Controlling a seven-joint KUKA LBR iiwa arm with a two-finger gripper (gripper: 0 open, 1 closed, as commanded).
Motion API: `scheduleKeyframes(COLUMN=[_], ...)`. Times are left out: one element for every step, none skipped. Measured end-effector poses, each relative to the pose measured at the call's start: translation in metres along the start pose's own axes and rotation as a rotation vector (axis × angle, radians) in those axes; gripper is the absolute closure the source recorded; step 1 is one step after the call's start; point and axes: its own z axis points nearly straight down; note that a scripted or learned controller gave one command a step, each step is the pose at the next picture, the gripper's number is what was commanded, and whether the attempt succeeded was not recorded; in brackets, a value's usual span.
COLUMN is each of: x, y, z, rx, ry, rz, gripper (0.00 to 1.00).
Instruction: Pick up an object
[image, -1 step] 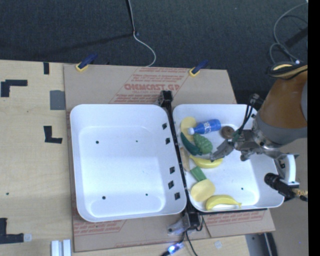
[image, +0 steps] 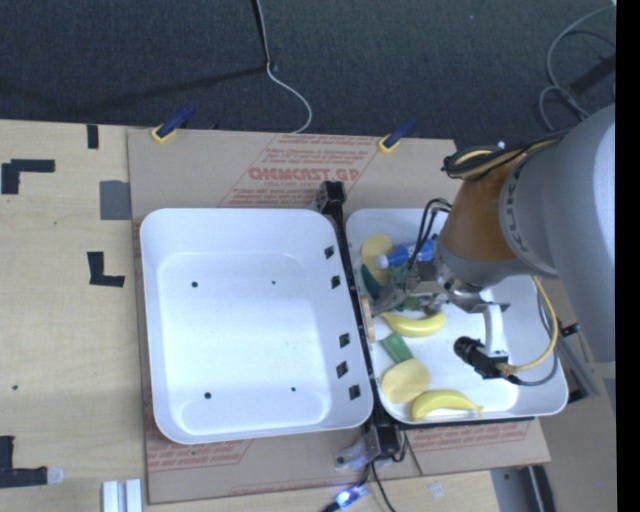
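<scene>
The gripper (image: 408, 297), whose opening I cannot tell, could slip off the curved yellow plastic banana (image: 415, 323) among crowded neighbours.

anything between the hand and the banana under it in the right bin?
Nothing visible. The hand sits right over the banana, with a green piece and a yellow round piece crowded beside it in the right bin.

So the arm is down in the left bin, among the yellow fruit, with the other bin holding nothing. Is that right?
Not quite. The camera view shows the arm down in the right bin, among the yellow fruit such as the banana near its front edge. It is the left bin that holds nothing.
</scene>
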Motion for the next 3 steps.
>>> scheduleKeyframes(x=[0.000, -0.018, -0.017], y=[-0.002, 0.084, 0.082], z=[-0.015, -0.001, -0.012], rx=[0.006, 0.037, 0.034], ry=[0.005, 0.009, 0.008], rz=[0.000, -0.002, -0.001], gripper=[1.00, 1.00, 1.00])
